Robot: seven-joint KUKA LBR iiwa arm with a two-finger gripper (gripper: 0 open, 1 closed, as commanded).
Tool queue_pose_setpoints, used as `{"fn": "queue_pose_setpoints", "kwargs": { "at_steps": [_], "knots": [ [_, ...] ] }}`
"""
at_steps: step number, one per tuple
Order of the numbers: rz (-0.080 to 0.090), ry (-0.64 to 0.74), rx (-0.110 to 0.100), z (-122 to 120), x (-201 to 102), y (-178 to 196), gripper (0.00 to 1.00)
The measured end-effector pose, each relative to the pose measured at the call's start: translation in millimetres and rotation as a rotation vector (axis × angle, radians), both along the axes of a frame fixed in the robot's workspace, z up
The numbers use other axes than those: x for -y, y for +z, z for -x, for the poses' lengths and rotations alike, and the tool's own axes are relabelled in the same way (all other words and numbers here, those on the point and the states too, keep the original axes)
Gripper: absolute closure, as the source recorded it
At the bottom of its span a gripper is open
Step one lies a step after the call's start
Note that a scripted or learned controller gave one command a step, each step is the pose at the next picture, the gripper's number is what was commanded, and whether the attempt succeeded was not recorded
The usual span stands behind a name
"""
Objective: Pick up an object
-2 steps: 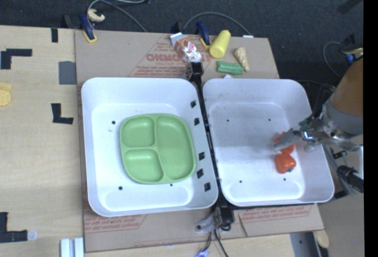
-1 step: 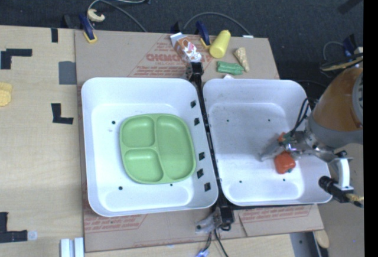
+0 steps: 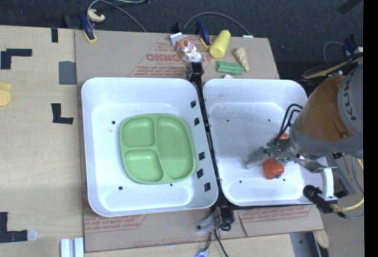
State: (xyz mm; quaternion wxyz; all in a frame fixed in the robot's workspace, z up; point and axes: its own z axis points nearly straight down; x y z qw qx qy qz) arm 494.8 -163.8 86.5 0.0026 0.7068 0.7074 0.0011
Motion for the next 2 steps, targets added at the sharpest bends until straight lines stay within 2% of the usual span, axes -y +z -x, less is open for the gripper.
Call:
{"fn": "queue_pose_setpoints", "kwargs": {
  "at_steps": [1, 2],
  "knots": [
    [0.001, -0.001, 0.001, -1, 1, 10, 1.0],
    [-0.001, 0.001, 0.0, -26, -65, 0, 1.0]
  ]
}}
